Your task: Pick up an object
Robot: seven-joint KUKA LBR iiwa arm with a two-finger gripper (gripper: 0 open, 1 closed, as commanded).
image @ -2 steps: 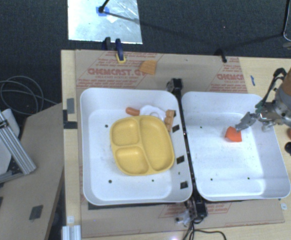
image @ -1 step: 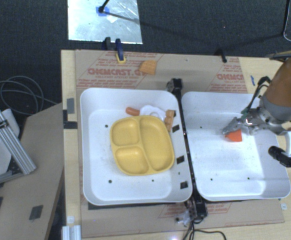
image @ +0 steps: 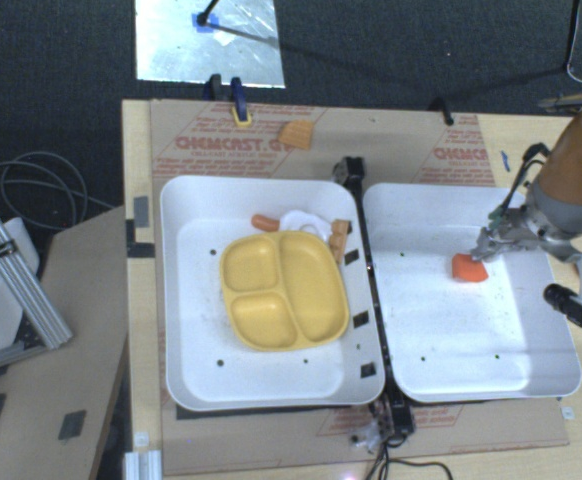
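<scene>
One small orange object (image: 470, 268) lies in the right bin (image: 441, 368), toward its far right part, on the bare white floor. Its long axis runs roughly left to right. The pincer (image: 489, 245) stands just to the object's right and slightly farther back — touching it or nearly so; whether the pincer is wide, narrow or clasping cannot be told. Judged from this, a short shift leftward and nearer would centre it. Counted: two bins; in the left bin (image: 186, 268), one yellow divided tray (image: 281, 293), one orange sausage-like piece (image: 265, 223), one white item (image: 301, 222), one tan block (image: 339, 238). One tan block (image: 296, 134) lies on the surface beyond.
</scene>
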